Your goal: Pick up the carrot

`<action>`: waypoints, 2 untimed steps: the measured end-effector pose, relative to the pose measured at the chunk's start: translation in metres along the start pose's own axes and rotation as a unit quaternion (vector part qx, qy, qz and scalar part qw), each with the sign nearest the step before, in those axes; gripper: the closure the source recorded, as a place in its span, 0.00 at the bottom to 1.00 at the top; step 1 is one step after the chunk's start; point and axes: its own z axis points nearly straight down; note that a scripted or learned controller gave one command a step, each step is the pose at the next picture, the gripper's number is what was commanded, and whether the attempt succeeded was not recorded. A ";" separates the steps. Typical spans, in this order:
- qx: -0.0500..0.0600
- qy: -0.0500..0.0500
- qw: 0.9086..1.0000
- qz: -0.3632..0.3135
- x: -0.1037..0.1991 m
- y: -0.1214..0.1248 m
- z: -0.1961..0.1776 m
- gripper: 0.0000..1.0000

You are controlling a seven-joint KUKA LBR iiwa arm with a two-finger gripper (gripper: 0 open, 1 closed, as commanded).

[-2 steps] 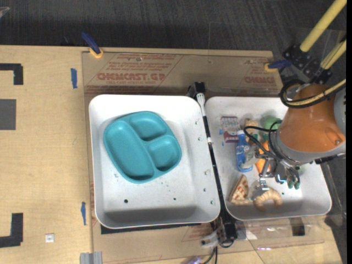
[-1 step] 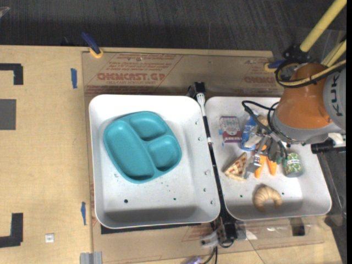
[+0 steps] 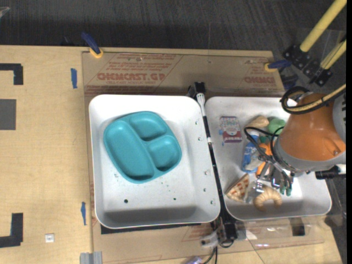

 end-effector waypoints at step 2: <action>-0.004 0.009 0.984 0.179 -0.034 -0.107 0.002 0.00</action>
